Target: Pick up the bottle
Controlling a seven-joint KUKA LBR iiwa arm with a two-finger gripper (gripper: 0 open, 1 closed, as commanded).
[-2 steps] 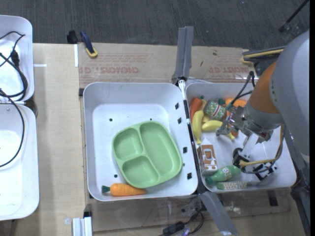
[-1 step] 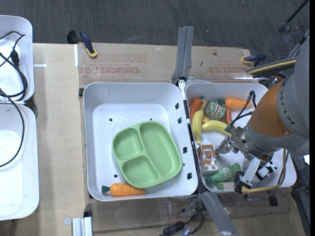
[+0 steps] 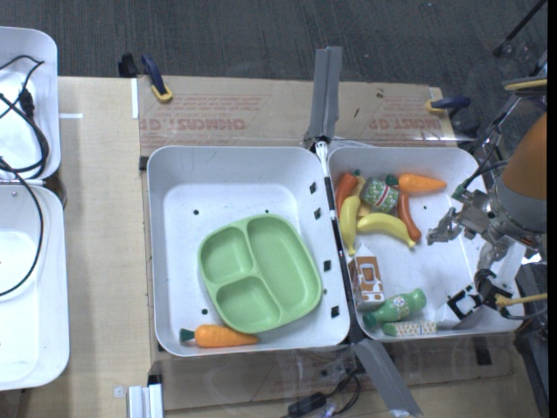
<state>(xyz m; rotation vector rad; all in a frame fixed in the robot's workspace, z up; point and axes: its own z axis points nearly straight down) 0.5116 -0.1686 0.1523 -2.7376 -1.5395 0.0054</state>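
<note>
The bottle is green with a pale label and lies on its side near the front wall of the right bin. My gripper hovers over the right part of that bin, behind and to the right of the bottle and well apart from it. Nothing shows in its grasp. The grey arm with its orange band comes in from the right edge.
Beside the bottle lie an orange-and-white box and a flat packet. Two bananas, a carrot, a green can and a red pepper crowd the bin's back left. The left bin holds a green divided plate and a carrot.
</note>
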